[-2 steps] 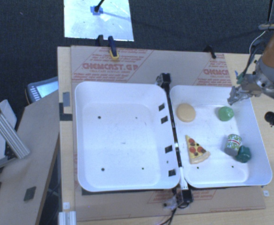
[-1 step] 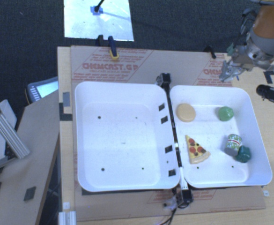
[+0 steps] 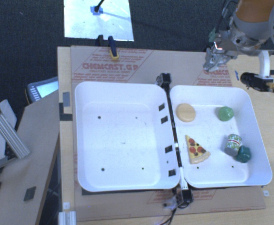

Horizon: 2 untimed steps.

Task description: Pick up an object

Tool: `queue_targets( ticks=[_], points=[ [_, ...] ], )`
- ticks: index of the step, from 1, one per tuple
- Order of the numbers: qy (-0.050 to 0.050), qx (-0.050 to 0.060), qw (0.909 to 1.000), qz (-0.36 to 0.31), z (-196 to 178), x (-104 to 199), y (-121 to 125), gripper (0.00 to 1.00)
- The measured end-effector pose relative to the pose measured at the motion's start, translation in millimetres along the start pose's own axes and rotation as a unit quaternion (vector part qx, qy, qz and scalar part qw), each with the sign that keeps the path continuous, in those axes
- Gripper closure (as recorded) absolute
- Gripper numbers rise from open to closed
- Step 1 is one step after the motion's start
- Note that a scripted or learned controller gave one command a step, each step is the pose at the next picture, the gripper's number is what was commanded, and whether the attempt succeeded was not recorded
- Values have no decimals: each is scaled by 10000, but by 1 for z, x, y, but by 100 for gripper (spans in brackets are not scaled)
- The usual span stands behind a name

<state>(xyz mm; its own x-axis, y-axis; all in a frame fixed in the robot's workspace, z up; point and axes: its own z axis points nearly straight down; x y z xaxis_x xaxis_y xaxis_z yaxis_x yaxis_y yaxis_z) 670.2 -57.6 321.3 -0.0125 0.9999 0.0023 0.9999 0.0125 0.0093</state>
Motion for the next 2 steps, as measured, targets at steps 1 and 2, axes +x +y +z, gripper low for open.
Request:
queue_targets(
  ticks=[1,2],
  points=[
    [11,-36,10000,-15,-117,97,1,100],
    [8,18,10000,-6,-132,201,2,100]
  ],
)
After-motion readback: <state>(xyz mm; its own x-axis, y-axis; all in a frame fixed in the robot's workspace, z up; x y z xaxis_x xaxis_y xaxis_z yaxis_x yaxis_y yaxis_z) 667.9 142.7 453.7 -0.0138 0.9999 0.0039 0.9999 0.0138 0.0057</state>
